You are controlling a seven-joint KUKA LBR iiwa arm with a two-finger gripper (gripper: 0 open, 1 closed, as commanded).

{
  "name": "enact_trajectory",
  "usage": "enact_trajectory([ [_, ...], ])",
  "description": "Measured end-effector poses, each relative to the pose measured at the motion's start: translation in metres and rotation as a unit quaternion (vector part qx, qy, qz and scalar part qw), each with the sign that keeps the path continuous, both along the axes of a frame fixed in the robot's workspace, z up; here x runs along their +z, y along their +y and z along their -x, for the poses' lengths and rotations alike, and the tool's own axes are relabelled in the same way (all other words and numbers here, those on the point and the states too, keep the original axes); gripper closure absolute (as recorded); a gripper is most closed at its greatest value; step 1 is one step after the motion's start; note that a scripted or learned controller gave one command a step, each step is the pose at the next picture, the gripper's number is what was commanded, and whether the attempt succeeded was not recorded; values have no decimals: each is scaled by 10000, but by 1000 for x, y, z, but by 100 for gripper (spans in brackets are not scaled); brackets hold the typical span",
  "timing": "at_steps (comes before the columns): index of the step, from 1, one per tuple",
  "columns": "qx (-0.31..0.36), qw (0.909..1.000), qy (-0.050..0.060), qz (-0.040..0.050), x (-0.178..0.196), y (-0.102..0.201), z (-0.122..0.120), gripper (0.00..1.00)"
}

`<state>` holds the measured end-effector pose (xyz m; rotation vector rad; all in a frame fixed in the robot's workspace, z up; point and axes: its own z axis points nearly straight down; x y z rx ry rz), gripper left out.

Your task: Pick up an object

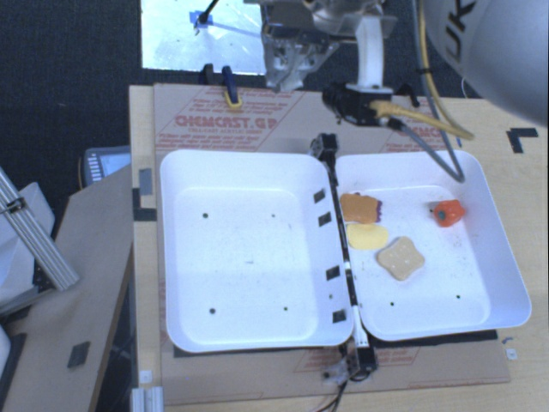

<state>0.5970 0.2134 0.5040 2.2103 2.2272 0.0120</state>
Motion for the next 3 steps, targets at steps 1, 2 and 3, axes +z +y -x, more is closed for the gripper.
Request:
enact_trajectory([
  [1, -3, 10000, 9, 0, 33, 22, -6, 100],
  [2, -36, 10000, 24, 11, 31, 21, -35, 100],
  [3, -39, 10000, 25, 11, 31, 21, -59, 100],
])
